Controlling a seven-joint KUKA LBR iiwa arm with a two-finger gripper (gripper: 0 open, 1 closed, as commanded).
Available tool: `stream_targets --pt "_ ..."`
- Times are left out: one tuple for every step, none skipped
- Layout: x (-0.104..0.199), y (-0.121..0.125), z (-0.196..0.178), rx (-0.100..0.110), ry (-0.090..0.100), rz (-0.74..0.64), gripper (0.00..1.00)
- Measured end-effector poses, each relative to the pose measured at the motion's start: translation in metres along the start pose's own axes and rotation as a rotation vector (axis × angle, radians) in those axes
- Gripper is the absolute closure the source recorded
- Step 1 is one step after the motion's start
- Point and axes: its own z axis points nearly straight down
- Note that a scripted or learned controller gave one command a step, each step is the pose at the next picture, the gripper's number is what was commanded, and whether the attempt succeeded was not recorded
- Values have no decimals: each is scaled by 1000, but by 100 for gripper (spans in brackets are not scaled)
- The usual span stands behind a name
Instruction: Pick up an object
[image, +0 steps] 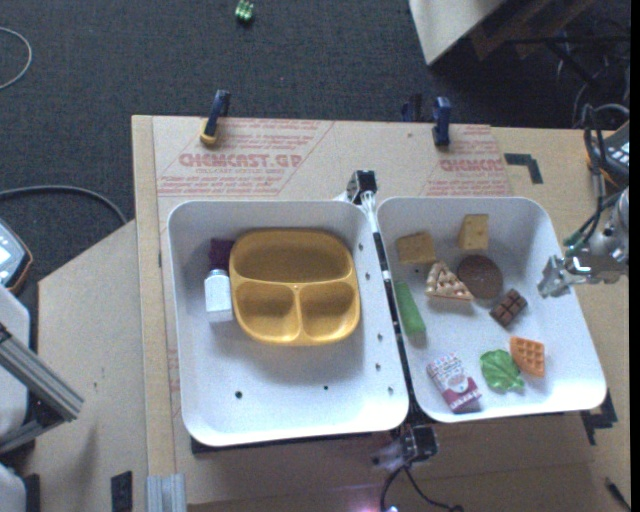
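Note:
The right bin (560, 330) holds several toy foods. Among them are a tan block (416, 247), a yellow block (474, 231), a cake slice (448, 284), a brown round cookie (481, 274), a chocolate piece (509, 307), an orange waffle (528, 355), a green leaf (500, 370), a red and white carton (454, 384) and a green stick (409, 309). My gripper (556, 277) hangs over the bin's right rim, to the right of the chocolate piece, with nothing seen in it.
The left bin (190, 370) holds a yellow divided plate (295, 285), with a white bottle (218, 294) and a dark purple item (221, 250) at its left. Two clamps (213, 118) (441, 119) stand on the bench's far edge.

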Motion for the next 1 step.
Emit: stream_targets --pt "62 13 4 4 5 -6 100"
